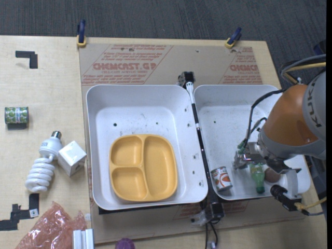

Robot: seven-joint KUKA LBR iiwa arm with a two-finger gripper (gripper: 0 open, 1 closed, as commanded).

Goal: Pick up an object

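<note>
Reaching in from the right, the arm [293, 123] hangs low over the right bin [228, 100], its pincer [249, 160] down near the bin's front edge. Can't tell if it's open or closed, the wrist hides it. A small can [221, 179] lies just left of it, a green bottle [258, 178] just beside. Left bin [104, 102] has a yellow divided plate [142, 167]. A spiral light bulb [42, 165] sits out on the tabletop [31, 87].

Two white bins [98, 139] — one yellow tray [143, 167], one can [221, 179], one green bottle [258, 176].
</note>
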